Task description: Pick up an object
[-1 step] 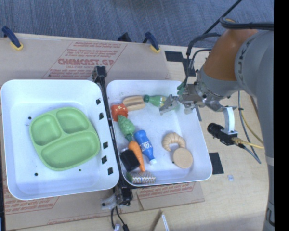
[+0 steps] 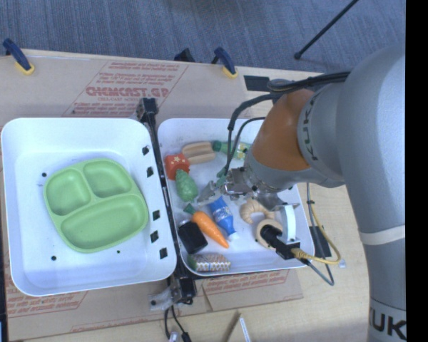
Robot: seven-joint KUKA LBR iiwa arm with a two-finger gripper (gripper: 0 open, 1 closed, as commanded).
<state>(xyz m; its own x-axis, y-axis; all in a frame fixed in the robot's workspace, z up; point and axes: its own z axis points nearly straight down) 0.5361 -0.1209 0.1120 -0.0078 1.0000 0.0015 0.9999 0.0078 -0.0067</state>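
Grey carpet behind, cardboard-covered bench (image 2: 128,84) in front, two white bins side by side on it. Left bin (image 2: 14,191) with a green divided tray (image 2: 96,204); right bin (image 2: 299,251) crowded with toy food.

Likely target, judged from closeness alone: blue packet (image 2: 222,216), near the middle of the right bin. Lies with its long axis running away from the camera and leaning a little, far end toward the gripper. Orange carrot (image 2: 210,229) touching the packet's left flank, roughly parallel to it. Black block (image 2: 192,239) just beyond the carrot, left of the packet. Green vegetable (image 2: 186,186) up and left of the packet, red one (image 2: 176,164) farther the same way, hot dog (image 2: 198,150) farther still. Beige pastry (image 2: 253,210) just right of the packet.

Gripper (image 2: 222,185) just above the packet's far end, low among the toys. Cannot tell whether clenched or released: hidden under the wrist and its cables. Nothing seen held.

Arm reaching in from the packet's right, orange band (image 2: 285,137) over the bin's far right part, wrist bent downward and leftward toward the packet.

Probably only a short drop needed, closing across the packet's narrow width; risk of catching the carrot too.
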